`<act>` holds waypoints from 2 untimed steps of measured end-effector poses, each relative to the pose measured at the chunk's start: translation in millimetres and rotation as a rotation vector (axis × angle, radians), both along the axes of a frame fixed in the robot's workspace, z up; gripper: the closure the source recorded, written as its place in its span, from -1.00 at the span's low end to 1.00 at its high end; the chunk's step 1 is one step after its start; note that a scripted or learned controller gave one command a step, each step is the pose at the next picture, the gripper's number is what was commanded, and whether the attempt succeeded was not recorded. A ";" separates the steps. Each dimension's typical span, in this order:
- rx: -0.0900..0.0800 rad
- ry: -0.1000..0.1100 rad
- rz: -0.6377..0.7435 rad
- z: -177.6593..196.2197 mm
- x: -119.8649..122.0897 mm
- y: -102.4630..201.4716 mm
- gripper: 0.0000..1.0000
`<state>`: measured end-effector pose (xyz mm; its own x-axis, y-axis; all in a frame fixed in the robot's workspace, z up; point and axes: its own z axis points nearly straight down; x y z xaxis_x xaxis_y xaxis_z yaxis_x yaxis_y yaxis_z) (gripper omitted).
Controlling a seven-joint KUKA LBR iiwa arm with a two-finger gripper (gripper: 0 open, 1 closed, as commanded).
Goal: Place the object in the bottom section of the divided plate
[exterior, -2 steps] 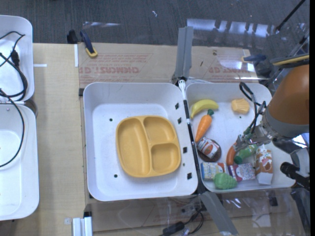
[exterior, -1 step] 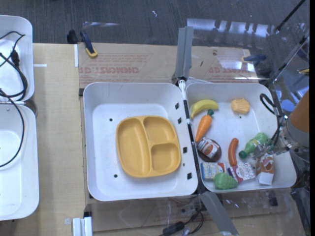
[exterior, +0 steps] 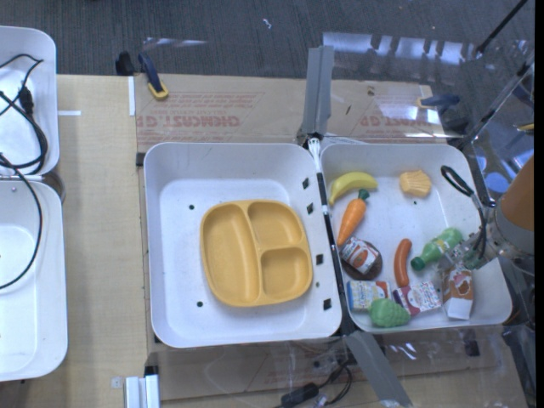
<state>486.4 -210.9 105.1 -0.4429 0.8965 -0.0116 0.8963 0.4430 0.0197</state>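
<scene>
Two shallow white bins sit side by side on the bench. The left bin (exterior: pixel 161 253) carries a yellow divided plate (exterior: pixel 255 252), lying flat near the middle of the bin floor. Its long single section runs down the left side, and two smaller sections are stacked on the right, one toward the far edge and one toward the near edge. All three sections look bare.

The right bin (exterior: pixel 387 164) holds the toy food. A banana (exterior: pixel 351 183) curves along the far left, with a carrot (exterior: pixel 352 217) just below it, its green top toward the banana and its tip slanting down to the left. A yellow chunk (exterior: pixel 415 184) sits toward the far side. A dark round jar (exterior: pixel 362 257) lies under the carrot, and a red sausage (exterior: pixel 402 262) stands nearly upright in the view beside it. Along the near wall are a small carton (exterior: pixel 366 294), a green leafy lump (exterior: pixel 388 314), a red-and-white packet (exterior: pixel 421 297) and an orange-and-white carton (exterior: pixel 459 292).

The gripper (exterior: pixel 470 250) comes in from the right, low over the right side of that bin. A green bottle (exterior: pixel 437 250) lies just at its tip, its long axis slanting from lower left up to the right, cap end toward the sausage. I can't make out from here whether the fingers are spread or closed, nor whether they touch the bottle. Which item is meant for the plate isn't clear; everything is in the right bin.
</scene>
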 end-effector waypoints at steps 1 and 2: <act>-0.001 0.021 0.194 104.4 -7.4 53.3 1.00; -0.001 0.023 0.199 86.0 -8.1 164.7 1.00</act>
<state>478.3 -46.2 191.1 -0.6114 0.7913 0.0001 0.7913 0.6114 -0.0004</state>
